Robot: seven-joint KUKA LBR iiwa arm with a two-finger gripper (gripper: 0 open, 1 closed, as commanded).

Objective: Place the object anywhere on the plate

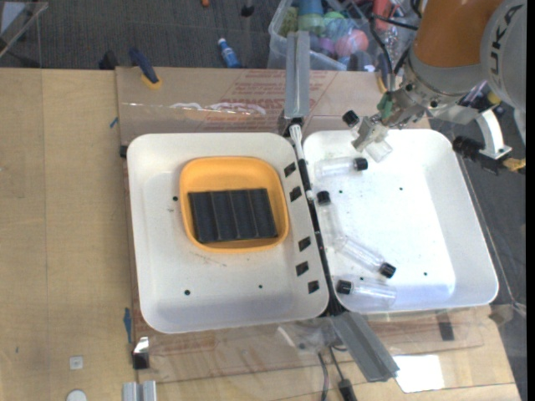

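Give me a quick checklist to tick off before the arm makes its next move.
1. Plate sits in left bin: ok.
2. Plate free for a drop: not ok, a dark ridged block covers much of it.
3. Pincer over right bin: ok.
4. Something between its fingers: cannot tell.
5. Clear tubes lie in right bin: ok.

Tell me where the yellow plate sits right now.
In the camera view, the yellow plate lies in the left bin, toward its back half, with a dark ribbed block resting on it; the divider between the bins runs along its right.
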